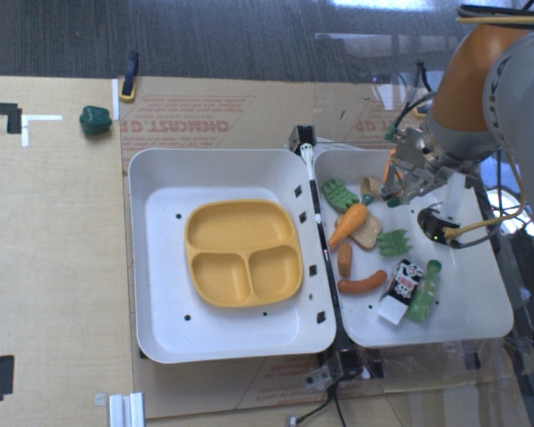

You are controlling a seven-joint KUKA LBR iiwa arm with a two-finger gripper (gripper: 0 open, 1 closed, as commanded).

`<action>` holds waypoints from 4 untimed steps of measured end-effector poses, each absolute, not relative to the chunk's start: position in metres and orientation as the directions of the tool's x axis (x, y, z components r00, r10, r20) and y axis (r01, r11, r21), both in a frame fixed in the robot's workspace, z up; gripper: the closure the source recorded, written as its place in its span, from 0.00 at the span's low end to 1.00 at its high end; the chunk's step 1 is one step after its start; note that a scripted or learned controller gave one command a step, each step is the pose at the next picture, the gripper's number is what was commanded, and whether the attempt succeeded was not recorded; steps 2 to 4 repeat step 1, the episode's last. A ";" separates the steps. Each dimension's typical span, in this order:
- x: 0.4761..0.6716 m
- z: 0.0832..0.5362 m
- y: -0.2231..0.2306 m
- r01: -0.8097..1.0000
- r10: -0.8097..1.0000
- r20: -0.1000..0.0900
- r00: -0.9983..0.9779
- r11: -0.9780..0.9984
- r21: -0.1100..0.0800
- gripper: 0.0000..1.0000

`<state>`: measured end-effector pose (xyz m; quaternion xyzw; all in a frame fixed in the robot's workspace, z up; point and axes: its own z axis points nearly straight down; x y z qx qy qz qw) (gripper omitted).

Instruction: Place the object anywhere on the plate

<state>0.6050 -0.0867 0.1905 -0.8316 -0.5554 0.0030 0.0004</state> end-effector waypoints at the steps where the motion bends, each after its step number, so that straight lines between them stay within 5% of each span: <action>1: 0.605 0.191 -0.087 0.924 0.924 -0.004 0.384 -0.384 -0.004 0.00; 4: 0.605 0.191 -0.087 0.924 0.924 -0.004 0.384 -0.384 -0.004 0.00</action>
